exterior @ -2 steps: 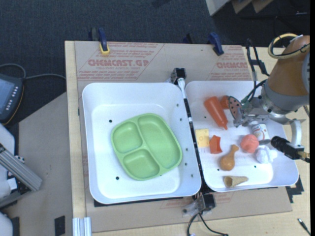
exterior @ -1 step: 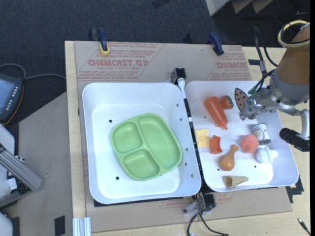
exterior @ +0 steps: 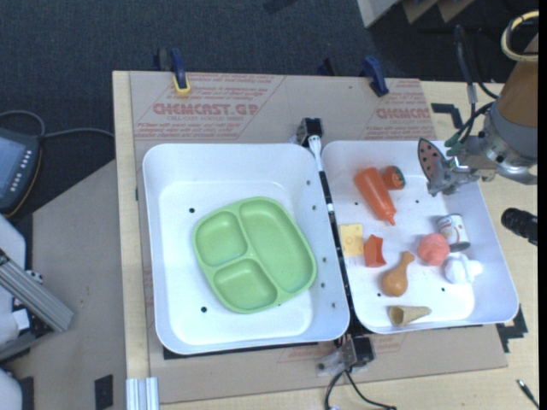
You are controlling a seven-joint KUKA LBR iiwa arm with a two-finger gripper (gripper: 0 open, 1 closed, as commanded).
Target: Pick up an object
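My gripper (exterior: 443, 178) hangs over the far right corner of the right bin (exterior: 496, 306); nothing shows in its grasp. To its left lies an orange carrot-like toy (exterior: 376, 193) with a small red and green piece (exterior: 394, 177) beside its top end. Below the gripper are a small tin can (exterior: 450, 228), a pink ball (exterior: 433, 248) and a white object (exterior: 462, 270). A yellow square (exterior: 351, 238), a red-orange block (exterior: 374, 251), a tan drumstick (exterior: 397, 276) and a cone (exterior: 408, 314) lie toward the front.
The left bin (exterior: 162, 195) holds a green divided plate (exterior: 253, 253). A ridge with black clips (exterior: 327, 203) separates the two bins. Cardboard (exterior: 214, 105) lies under both bins, held by blue clamps (exterior: 178, 68) at the back.
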